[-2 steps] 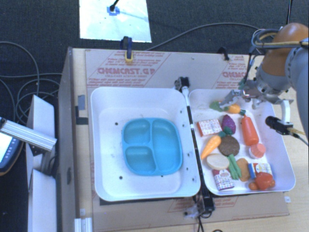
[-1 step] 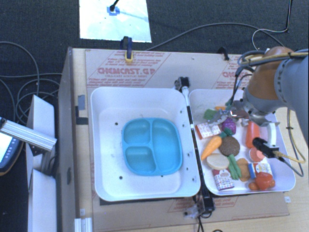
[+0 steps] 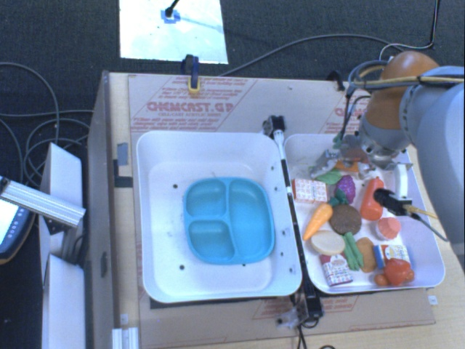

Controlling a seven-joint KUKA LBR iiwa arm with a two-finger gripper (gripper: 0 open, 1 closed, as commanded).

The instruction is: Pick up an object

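- Toy food pieces (image 3: 347, 227): crowded in the right bin (image 3: 433, 271), lower right of frame, most touching.
- End effector (image 3: 341, 158): at that bin's upper edge, above the pile; opening cannot be judged.
- Left bin (image 3: 156, 267): blue divided tray (image 3: 228, 220) at centre, bare floor around it.

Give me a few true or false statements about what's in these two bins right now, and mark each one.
1. A blue divided tray lies in the left bin. True.
2. The toy food is piled in the left bin. False: it sits in the right bin.
3. The hand is over the far end of the right bin. True.
4. An orange carrot lies in the right bin beside a brown round piece. True.
5. The blue tray has a carrot in it. False: its compartments hold no food.
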